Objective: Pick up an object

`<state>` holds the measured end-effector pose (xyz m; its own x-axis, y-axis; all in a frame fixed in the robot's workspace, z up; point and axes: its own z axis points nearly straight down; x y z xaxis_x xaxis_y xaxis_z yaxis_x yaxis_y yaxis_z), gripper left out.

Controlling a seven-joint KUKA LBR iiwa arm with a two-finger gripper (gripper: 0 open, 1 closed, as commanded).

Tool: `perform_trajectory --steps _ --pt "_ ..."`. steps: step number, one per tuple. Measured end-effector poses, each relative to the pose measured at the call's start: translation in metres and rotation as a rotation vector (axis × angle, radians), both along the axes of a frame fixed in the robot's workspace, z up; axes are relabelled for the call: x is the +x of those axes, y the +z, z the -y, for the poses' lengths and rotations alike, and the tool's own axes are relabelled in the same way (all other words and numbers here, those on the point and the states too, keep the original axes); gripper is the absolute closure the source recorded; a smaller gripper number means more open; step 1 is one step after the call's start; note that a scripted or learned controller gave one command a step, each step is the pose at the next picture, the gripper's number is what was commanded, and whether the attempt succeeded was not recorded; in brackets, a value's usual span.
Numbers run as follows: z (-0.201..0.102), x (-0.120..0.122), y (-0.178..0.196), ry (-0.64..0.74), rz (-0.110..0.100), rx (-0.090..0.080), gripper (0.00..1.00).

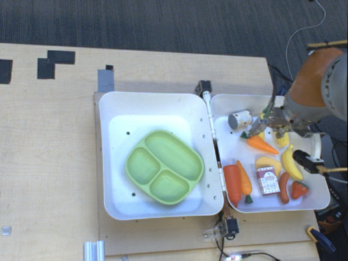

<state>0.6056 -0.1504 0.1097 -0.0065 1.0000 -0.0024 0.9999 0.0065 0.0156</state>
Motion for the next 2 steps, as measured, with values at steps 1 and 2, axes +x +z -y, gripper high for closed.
perform_trajectory --steps 1,2 --pt "-0.019 -0.064 -0.023 -0.005 -0.009 0.001 0.00" --pt "-0.019 -0.061 -0.011 -0.004 -0.002 0.000 1.00"
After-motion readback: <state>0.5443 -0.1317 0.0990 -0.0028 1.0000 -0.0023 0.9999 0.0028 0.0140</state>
